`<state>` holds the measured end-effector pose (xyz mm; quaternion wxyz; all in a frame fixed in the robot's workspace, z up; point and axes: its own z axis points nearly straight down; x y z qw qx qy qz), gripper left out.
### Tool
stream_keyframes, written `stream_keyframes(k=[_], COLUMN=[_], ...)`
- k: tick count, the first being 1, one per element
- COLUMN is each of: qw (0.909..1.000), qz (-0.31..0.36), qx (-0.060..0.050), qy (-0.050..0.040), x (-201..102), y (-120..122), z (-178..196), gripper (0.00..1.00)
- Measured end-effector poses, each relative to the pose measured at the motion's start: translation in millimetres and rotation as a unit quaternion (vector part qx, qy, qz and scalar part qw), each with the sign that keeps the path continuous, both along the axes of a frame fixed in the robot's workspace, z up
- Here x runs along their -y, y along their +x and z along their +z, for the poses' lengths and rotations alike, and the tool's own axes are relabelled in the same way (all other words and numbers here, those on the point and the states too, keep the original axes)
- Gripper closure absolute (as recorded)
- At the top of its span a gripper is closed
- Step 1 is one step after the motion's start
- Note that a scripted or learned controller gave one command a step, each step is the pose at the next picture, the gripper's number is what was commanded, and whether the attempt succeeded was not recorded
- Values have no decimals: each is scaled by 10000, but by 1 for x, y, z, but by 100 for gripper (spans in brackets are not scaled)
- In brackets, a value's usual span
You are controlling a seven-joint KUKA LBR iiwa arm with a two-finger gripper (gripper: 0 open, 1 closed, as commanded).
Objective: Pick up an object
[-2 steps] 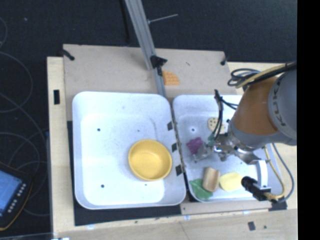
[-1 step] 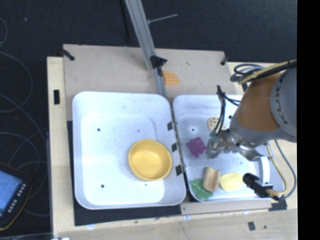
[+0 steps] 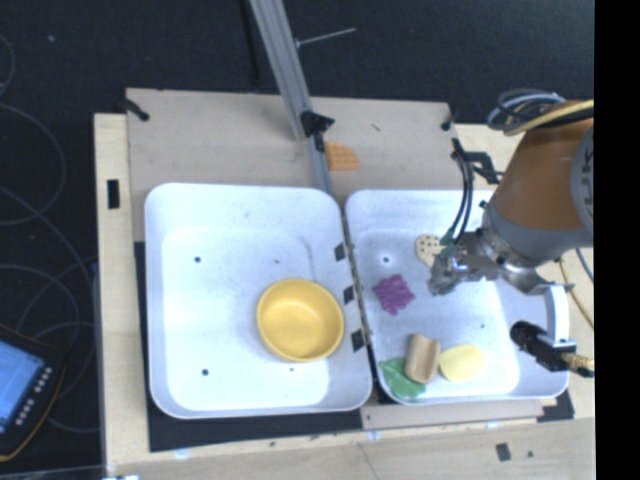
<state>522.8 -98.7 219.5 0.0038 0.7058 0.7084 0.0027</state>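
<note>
White plastic bins sit side by side on the bench as my claw (image 3: 441, 280) hangs over the right bin (image 3: 480, 203), right of centre in the frame. Whether it is released or clenched I cannot tell from this angle. Nearest it lies a purple block (image 3: 393, 293), just to its left on the bin floor; a tan cylinder (image 3: 421, 357), a yellow lump (image 3: 462, 363) and a green piece (image 3: 398, 379) crowd the bin's lower edge, and a yellow bowl (image 3: 299, 319) rests in the left bin (image 3: 190, 228). I judge the purple block the best target: it stands apart from its neighbours, so I should centre over it, then descend straight. No brand, label or readable writing appears anywhere.
</note>
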Motion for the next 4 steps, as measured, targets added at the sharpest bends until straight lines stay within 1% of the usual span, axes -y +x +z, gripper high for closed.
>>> stream_keyframes(k=[1, 2, 3, 4], qw=[10000, 10000, 10000, 10000], qz=[2, 24, 12, 12], qx=[-3, -33, -50, -41], qy=[0, 13, 5, 4], x=[1, -53, -104, -154], y=[2, 20, 38, 60], z=[54, 56, 36, 19], gripper=[100, 100, 100, 100])
